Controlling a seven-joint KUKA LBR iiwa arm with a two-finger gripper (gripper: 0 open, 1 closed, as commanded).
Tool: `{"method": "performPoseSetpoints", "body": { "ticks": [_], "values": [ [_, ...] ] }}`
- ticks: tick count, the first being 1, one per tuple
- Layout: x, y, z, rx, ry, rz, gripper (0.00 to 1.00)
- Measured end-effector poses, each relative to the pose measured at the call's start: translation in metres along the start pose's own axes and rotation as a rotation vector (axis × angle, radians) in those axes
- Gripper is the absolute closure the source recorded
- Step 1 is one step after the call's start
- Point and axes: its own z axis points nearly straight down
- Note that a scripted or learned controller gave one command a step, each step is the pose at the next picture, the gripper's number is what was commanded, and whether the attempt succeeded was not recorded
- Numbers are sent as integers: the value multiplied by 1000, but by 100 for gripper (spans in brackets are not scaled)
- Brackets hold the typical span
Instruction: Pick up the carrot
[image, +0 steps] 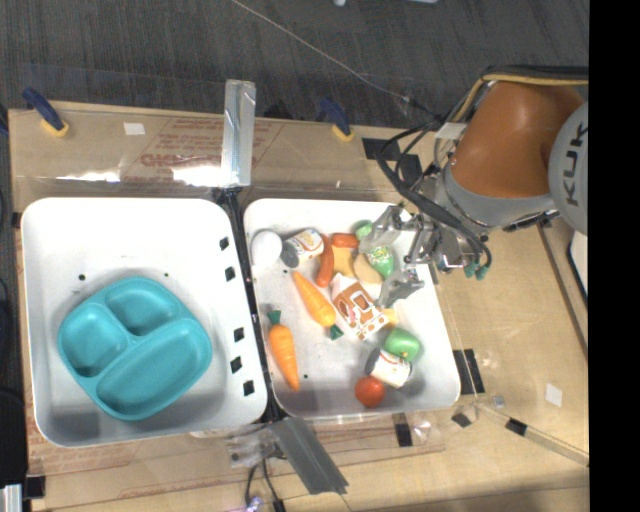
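The carrot (284, 354) lies in the right bin (440, 330), down at about 8 o'clock, close to the bin's left wall. Nothing is touching it. A second long orange veggie (314, 299) lies just above it, near the middle. The end effector (412, 262) hangs over the toys at the bin's 2 o'clock side, well apart from the carrot. I cannot tell how it is set, and I see nothing in it. So the pick-up is not done. The arm must go to 8 o'clock, drop down, grab and lift.

Glossy plastic carrot (284, 352); smooth matt teal plate (134, 346)
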Motion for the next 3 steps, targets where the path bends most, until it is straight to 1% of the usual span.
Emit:
{"method": "performPoseSetpoints", "body": {
  "ticks": [1, 2, 3],
  "values": [
    [23, 42, 107, -5, 7, -97, 0],
    [2, 68, 162, -4, 5, -30, 0],
    [-12, 73, 159, -1, -4, -358, 0]
  ]
}}
